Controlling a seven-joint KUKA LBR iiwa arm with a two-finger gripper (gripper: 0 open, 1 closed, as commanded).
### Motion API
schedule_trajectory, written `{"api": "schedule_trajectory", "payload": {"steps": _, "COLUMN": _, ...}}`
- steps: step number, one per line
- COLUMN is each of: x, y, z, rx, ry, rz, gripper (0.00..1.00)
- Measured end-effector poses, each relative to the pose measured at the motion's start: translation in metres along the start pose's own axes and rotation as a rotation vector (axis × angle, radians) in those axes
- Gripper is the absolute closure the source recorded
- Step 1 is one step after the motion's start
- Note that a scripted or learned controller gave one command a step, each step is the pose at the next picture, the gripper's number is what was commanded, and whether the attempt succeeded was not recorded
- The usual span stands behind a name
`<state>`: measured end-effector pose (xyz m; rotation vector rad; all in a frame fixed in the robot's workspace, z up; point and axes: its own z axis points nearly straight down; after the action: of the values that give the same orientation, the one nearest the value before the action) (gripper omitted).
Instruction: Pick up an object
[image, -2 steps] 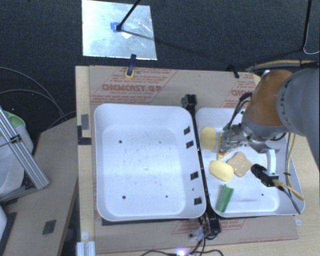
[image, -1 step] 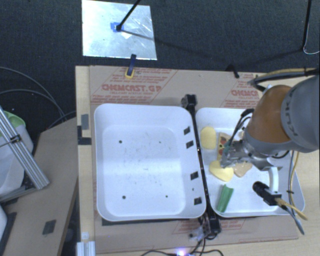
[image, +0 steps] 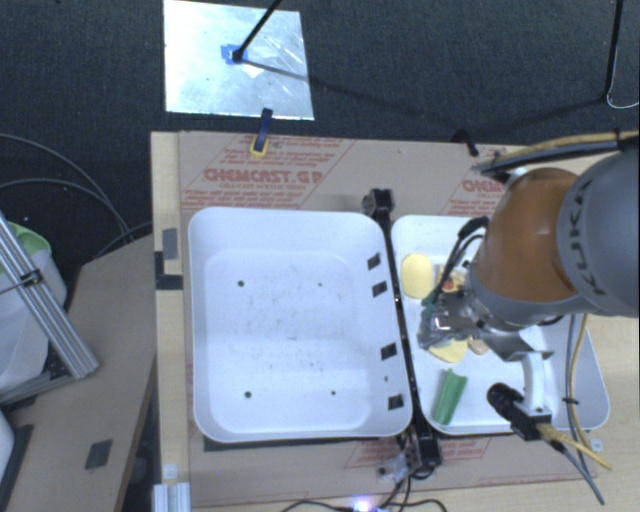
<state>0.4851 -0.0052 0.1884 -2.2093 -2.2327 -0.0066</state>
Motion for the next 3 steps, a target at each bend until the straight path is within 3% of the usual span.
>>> {"api": "schedule_trajectory", "payload": {"steps": 1, "x": 0.033, "y": 0.024, "z": -0.029, "rx": -0.002, "ry": -0.002, "rz": 0.003, "gripper": 1.0}}
{"api": "schedule_trajectory", "payload": {"steps": 2, "x": 0.014, "y": 0.018, "z": -0.171, "rx": -0.015, "ry": -0.002, "rz": 0.006, "gripper": 1.0}}
{"api": "schedule_trajectory", "payload": {"steps": 3, "x": 0.014, "y": 0.086, "z": -0.106, "rx": 0.002, "ry": -0.005, "rz": 0.009, "gripper": 1.0}}
